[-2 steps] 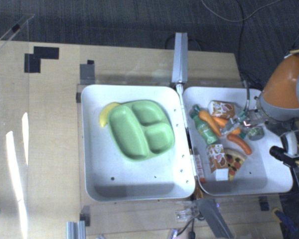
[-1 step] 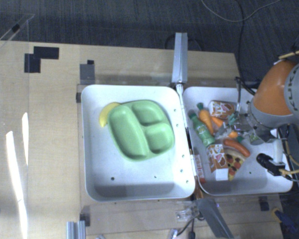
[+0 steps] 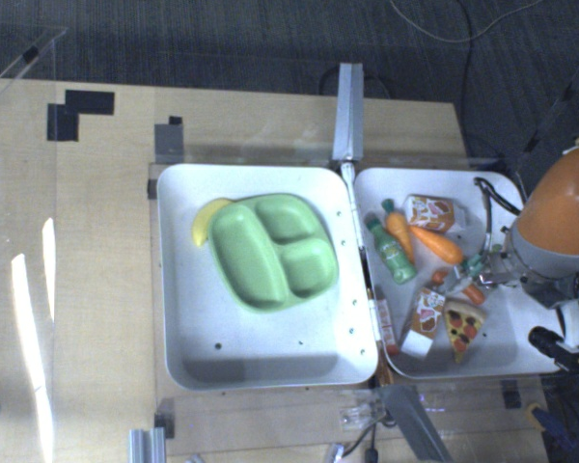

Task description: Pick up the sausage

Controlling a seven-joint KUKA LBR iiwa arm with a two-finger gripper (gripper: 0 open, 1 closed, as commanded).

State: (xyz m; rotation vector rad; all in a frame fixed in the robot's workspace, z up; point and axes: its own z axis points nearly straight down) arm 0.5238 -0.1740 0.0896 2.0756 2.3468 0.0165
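A thin reddish-brown sausage [image 3: 380, 318] lies lengthwise against the left wall of the right bin [image 3: 502, 355]. The arm's orange band and grey wrist come in from the right. My gripper [image 3: 480, 272] is low in the right half of that bin, well to the right of the sausage. Its tip is above a pizza slice [image 3: 462, 324], with small red pieces beside it. Nothing that looks like the sausage is at the gripper.
The right bin also holds a green bottle [image 3: 393, 252], two orange carrots [image 3: 434, 245], a printed packet [image 3: 430, 210] and a small carton [image 3: 427, 313]. The left bin [image 3: 188, 345] holds a green divided plate [image 3: 273, 249] with a banana [image 3: 206, 222] tucked under it.
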